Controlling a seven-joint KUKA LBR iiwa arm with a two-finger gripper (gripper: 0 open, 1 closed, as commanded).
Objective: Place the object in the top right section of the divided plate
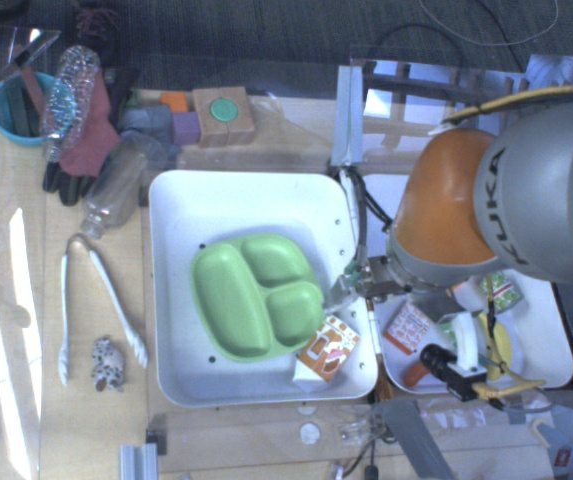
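Observation:
A green divided plate (256,293) lies in the left white bin (176,268), with one long section on its left and two smaller ones on its right. An orange-brown snack carton (328,349) lies tilted in the bin's near right corner, just off the plate's edge. My gripper (354,282) hangs over the rim between the two bins, beside the plate's right edge and above the carton. The wrist hides most of it.
The right bin (556,368) holds a red-and-white packet (407,326), a green-and-white carton (501,293), a yellow item (503,344) and a white piece (464,334). Left of the bins lie a clear bottle (116,183), white tongs (106,293), a spotted toy (107,364), gloves and blocks.

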